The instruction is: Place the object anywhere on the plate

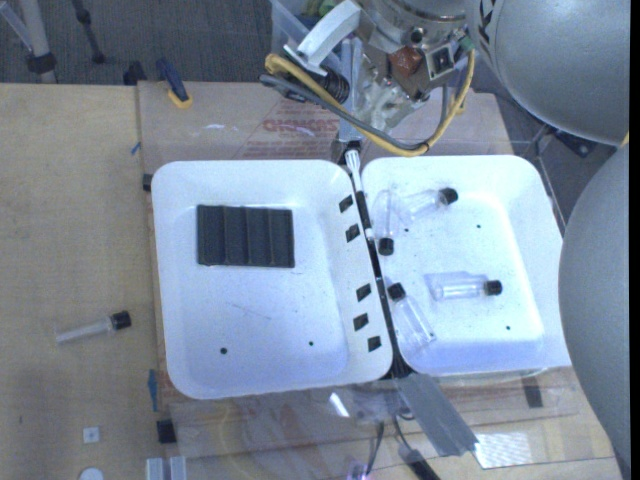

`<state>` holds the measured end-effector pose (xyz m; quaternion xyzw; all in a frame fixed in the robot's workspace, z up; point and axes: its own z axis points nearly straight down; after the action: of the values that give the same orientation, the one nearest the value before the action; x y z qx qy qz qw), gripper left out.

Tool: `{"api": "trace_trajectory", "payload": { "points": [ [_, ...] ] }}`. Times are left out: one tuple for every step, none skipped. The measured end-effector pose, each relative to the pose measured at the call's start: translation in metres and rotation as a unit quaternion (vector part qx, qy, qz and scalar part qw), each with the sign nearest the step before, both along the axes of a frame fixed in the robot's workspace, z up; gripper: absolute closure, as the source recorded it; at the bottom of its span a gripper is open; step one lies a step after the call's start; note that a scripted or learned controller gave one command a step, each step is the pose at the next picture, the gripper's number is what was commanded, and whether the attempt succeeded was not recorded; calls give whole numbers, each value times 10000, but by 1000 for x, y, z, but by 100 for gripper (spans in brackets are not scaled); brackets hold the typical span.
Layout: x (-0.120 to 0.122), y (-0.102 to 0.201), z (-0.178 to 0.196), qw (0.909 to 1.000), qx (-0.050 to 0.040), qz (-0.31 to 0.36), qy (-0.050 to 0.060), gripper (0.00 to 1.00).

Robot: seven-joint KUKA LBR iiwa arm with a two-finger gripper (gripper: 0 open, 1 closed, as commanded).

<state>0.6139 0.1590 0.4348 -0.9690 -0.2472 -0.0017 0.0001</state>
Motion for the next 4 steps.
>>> {"api": "trace_trajectory", "payload": {
  "points": [
    [-90, 6, -64, 10000, -6, 91, 20, 100],
    [-78, 60, -126, 9886, -3, -1504, 9, 100],
    [9, 63, -41, 9988, -2, -496, 6, 100],
    [-50, 64, -45, 9896, -8, -1441, 10, 100]
  ]
}}
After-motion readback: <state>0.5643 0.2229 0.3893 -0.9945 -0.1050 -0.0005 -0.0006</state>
